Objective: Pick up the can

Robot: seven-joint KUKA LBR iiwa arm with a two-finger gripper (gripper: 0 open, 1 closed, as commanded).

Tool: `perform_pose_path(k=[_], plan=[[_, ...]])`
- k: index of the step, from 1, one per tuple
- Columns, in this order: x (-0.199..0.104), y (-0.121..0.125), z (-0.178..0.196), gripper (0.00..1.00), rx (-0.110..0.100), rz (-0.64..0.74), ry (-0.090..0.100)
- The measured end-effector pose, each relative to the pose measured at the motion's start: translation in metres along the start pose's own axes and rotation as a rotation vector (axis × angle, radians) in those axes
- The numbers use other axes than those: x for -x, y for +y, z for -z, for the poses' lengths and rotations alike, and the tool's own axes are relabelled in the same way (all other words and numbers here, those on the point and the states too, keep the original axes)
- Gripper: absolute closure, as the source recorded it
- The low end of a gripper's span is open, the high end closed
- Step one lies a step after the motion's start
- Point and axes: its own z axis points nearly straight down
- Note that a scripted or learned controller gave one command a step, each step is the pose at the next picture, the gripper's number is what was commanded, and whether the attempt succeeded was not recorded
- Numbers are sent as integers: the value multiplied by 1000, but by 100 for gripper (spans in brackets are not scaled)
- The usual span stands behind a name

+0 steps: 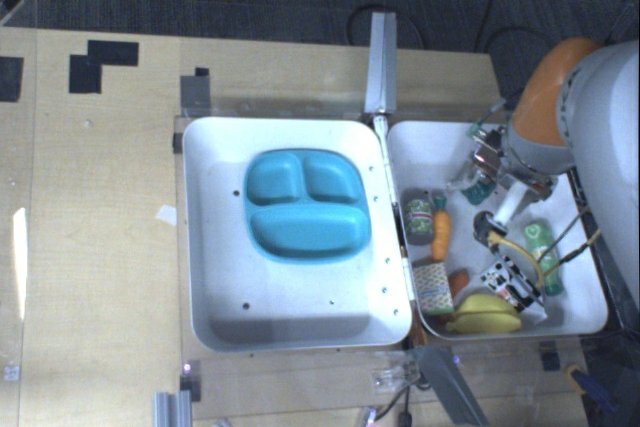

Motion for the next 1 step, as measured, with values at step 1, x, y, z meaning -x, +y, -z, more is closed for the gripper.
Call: perform_pose_path(k=[1], plan=[[11, 64, -2, 0, -1, -4, -1]])
